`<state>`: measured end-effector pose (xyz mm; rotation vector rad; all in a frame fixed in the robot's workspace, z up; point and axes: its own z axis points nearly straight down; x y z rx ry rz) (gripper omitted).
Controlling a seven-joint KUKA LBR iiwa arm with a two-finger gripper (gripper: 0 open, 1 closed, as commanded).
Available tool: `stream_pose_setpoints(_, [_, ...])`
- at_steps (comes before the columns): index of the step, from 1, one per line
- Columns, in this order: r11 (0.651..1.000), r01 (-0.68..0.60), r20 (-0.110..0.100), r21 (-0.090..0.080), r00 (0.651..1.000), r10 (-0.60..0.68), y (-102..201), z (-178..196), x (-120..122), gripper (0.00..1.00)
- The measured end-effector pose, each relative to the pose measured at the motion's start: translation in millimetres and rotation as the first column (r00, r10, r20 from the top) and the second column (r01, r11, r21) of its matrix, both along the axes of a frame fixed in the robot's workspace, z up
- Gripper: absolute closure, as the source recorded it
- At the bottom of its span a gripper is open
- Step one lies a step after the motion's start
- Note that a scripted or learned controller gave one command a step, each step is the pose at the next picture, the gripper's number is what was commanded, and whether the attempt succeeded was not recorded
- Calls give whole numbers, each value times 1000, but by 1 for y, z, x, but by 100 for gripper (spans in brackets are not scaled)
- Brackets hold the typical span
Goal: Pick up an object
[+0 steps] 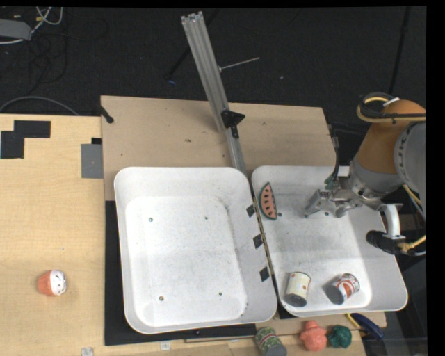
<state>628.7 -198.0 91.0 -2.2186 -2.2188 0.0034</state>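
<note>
A robotics lab: plywood bench (278, 132), two white bins (181, 243), an aluminium camera mast (212, 76), loose cables (42, 17).

camera: fixed overhead | slanted down | mid-distance | covers both bins (125, 188)

Claw (321, 206) over right bin (316, 240) — watermelon slice (268, 201) nearby.
</note>
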Motion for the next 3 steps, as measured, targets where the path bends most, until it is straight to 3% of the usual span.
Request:
stream_pose_setpoints(1, [1000, 1, 0, 0, 1000, -1, 0, 10, 0, 100])
stream_pose_setpoints(3, [1000, -2, 9, -2, 1000, 2, 12, 117, -2, 100])
